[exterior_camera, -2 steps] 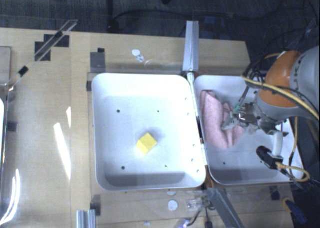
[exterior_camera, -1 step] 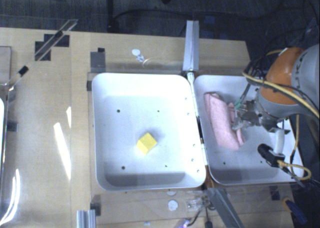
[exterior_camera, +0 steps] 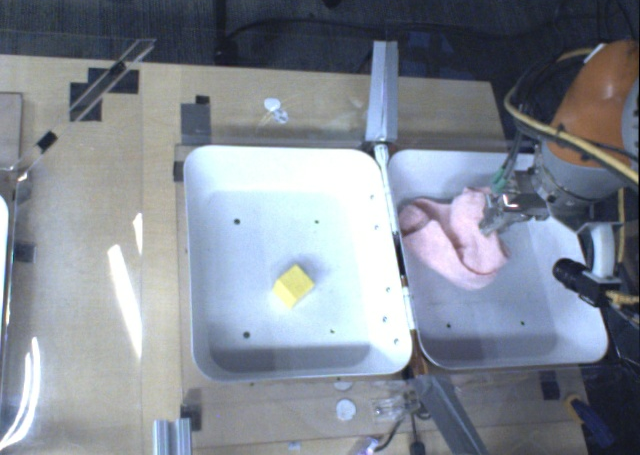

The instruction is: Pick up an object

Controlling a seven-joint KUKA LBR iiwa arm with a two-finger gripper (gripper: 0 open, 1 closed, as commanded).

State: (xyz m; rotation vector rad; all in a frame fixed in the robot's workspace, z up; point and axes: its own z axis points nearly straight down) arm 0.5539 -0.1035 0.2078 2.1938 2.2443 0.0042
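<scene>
1. Over the right bin [exterior_camera: 520, 343], the gripper [exterior_camera: 498, 215] sat low on the pink cloth [exterior_camera: 455, 238], at its right part; whether it was spread or pinched on the fabric could not be told.
2. To do this step well, it probably needed a deep bite into a raised fold, then a straight lift clear of the bin's wall.
3. That cloth looked soft, fuzzy and crumpled, with a lobe reaching left toward the divider.
4. At the left bin [exterior_camera: 215, 243], a small yellow block [exterior_camera: 293, 286] lay alone, hard-edged and boxy.
</scene>
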